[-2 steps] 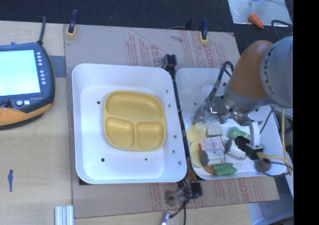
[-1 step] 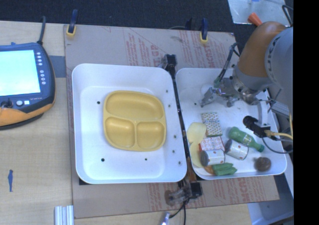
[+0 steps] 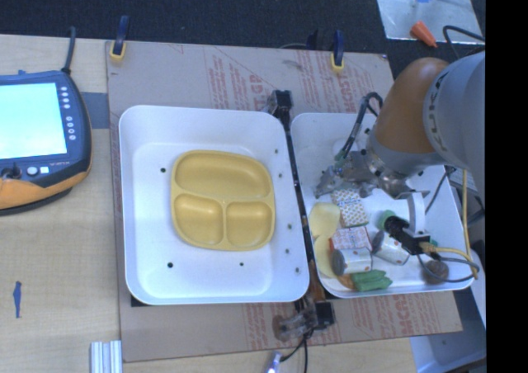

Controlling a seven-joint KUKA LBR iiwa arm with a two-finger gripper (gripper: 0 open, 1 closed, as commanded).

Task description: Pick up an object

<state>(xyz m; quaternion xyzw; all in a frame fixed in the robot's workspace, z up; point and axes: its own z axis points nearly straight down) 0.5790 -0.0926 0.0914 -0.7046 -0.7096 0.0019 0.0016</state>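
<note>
Camera view: gripper (image 3: 342,175) low in right bin (image 3: 450,223) over checkered packet (image 3: 352,210); can't tell its opening. Risk: objs crowded w/ small carton (image 3: 353,249) alongside, so grab may slip or snag neighbor.

We see a pale wooden worktop (image 3: 58,280) carrying a brown cardboard sheet (image 3: 239,74), clamped at its far edge. Two white bins (image 3: 140,198) sit side by side on the sheet. A handheld control pendant (image 3: 37,136) lies at the left, and what may be a blue pen (image 3: 17,298) lies nearer us.
</note>
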